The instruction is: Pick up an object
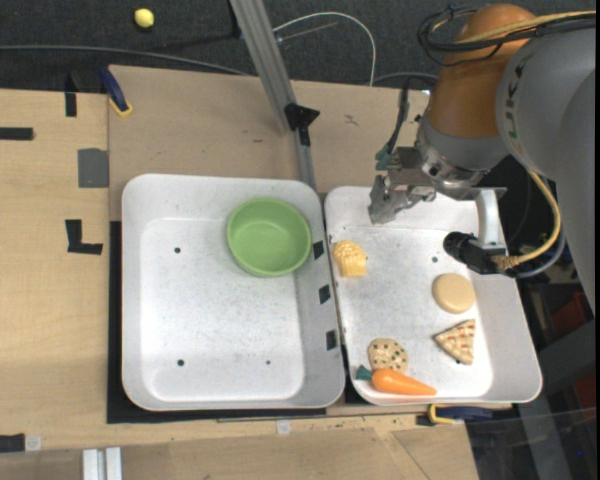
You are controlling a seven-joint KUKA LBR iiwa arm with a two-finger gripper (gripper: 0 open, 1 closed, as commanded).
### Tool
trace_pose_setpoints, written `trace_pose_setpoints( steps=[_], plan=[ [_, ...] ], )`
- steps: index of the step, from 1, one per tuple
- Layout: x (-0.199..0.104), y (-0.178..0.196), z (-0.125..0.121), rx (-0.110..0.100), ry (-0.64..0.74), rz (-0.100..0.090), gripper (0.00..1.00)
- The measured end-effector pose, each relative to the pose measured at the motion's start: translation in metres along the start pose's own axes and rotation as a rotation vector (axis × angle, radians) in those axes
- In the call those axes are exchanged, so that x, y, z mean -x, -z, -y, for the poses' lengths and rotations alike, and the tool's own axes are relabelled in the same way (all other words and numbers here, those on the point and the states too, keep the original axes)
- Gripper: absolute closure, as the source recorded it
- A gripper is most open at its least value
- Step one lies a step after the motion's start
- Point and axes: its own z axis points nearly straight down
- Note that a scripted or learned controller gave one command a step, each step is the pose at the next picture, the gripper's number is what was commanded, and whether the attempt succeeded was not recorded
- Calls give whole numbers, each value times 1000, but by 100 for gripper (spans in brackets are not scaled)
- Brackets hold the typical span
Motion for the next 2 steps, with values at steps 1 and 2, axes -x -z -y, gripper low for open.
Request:
trace_pose_setpoints(
  steps=[1, 2],
  plan=[
    [-54, 3, -18, 0, 1, 0, 100],
    [-106, 8, -24, 0, 0, 0, 100]
  ],
)
